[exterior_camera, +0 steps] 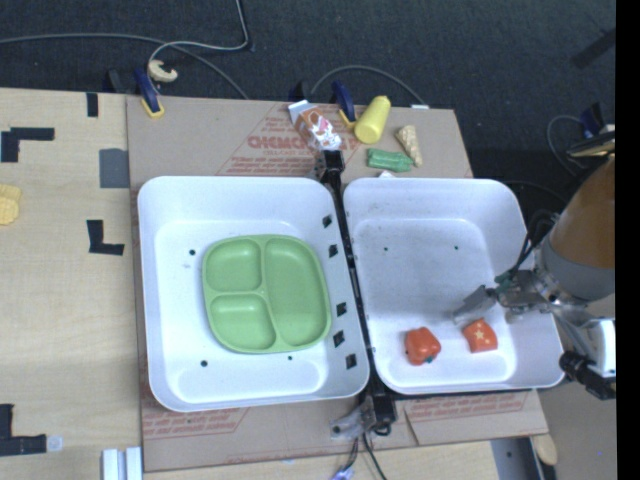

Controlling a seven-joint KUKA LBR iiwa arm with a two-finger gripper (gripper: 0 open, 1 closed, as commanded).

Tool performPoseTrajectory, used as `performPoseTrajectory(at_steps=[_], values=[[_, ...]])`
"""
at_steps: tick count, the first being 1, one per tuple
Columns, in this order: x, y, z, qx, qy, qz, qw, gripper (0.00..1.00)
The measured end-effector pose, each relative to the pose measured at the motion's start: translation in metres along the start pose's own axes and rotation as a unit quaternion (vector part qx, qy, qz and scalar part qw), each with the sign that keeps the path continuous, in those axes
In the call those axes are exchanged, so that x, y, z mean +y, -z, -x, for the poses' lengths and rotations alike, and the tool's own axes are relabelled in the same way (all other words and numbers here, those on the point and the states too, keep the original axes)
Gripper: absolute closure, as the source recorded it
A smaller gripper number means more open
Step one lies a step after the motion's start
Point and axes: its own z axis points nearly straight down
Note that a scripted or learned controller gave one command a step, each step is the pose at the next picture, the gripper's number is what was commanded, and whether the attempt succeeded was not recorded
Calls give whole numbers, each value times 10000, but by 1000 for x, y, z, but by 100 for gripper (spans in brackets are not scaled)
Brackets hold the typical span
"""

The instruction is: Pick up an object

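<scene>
Bench [60, 268]: pale wood at the left, brown cardboard under two shallow white bins set side by side.
Left bin [165, 268]: holds a green divided plate [266, 294] with three compartments, lying flat near the middle.
Right bin [430, 208]: two small orange-red objects near its front edge.
Rounded orange object [422, 345]: left of the pair, near the front wall.
Blocky orange object [481, 336]: right of the pair, just beside the first, apart from it.
Arm [590, 238]: grey with an orange band, reaching in over the right bin's right rim.
Gripper [478, 306]: low over the right bin, just above the blocky orange object.
Grip state: cannot tell; nothing seen held.
Behind the bins: yellow object [373, 118], green piece [389, 159], tan piece [409, 143], small printed packet [316, 125] on the cardboard.
</scene>
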Motion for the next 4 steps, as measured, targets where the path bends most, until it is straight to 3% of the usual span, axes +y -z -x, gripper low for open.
performPoseTrajectory(at_steps=[1,2,3,4], values=[[1,-55,-4,-13,-3,21,10000,0],[2,-45,-3,-28,-5,36,10000,100],[10,43,-140,1,11,8,10000,100],[60,42,-159,-5,6,3,10000,100]])
